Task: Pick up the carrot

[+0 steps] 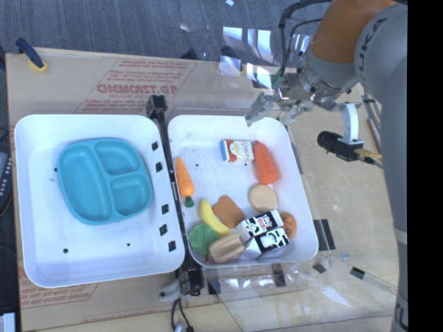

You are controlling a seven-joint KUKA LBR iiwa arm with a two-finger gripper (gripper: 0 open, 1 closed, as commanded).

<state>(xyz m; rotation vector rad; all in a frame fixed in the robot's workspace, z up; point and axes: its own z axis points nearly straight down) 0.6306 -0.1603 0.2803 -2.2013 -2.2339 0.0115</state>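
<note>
Gripper (pixel 271 111) sat above the far edge of the right bin (pixel 299 185), near its upper right corner; the two fingers (pixel 257 111) were spread apart with nothing between them and touched none of the toys. The grey arm (pixel 387 54) with its orange band entered from the right. The carrot (pixel 184 179) lay in the right bin close against the left wall, well apart from the gripper, orange body pointing away from the camera and green stub toward it. Beneath the gripper, in the bin's far part, a small carton (pixel 237 151) lay just beside an orange-red sausage-shaped toy (pixel 266 162). Toward the near end were a round bun (pixel 263 198), a brown bread-like piece (pixel 228 210), a banana (pixel 213 217), a green item (pixel 201 238), a tan piece (pixel 226 248) and a black-and-white patterned box (pixel 265 232), crowded together and touching. The left bin (pixel 34 206) held a blue divided plate (pixel 105 180). Both bins rested on a cardboard-covered bench (pixel 104 81), with grey carpet (pixel 104 12) beyond and a blue-and-yellow clamp (pixel 30 54) at the bench's far left corner.
</note>
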